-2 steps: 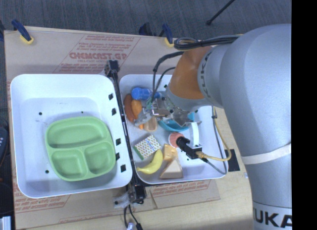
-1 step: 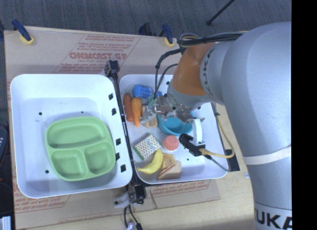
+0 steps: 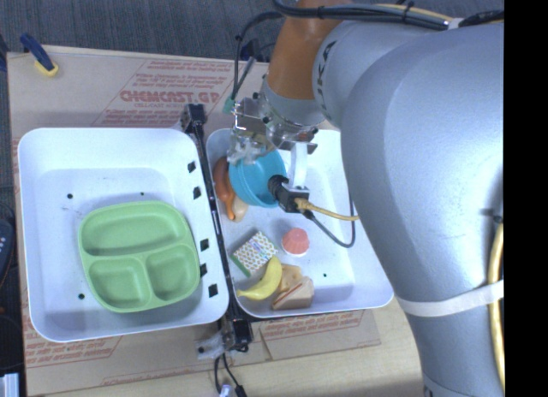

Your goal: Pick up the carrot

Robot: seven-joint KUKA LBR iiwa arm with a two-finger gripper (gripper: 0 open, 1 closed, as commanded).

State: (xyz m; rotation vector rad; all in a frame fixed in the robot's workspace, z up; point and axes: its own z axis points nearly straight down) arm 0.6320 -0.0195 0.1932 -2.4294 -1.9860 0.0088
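Carrot (image 3: 224,188) lying at left edge of right bin (image 3: 364,288), just beside blue bowl (image 3: 257,180), tip touching a pale item. Gripper (image 3: 254,149) low over bowl's back rim, near carrot. Below in same bin: checkered packet (image 3: 254,251), banana (image 3: 265,281), sandwich (image 3: 295,291), pink round piece (image 3: 295,241). Green divided plate (image 3: 137,254) in left bin (image 3: 38,156).

Layout, seen from above. Left bin (image 3: 34,216): a divided plate (image 3: 141,254) lies in it. Right bin (image 3: 364,288): my fingers (image 3: 257,143) hang over its far end, above a bowl (image 3: 257,180); the carrot (image 3: 224,186) lies left of the bowl, against the wall. Nearer: a ball (image 3: 295,241), a packet (image 3: 254,251), a banana (image 3: 265,282) and a sandwich (image 3: 295,291).
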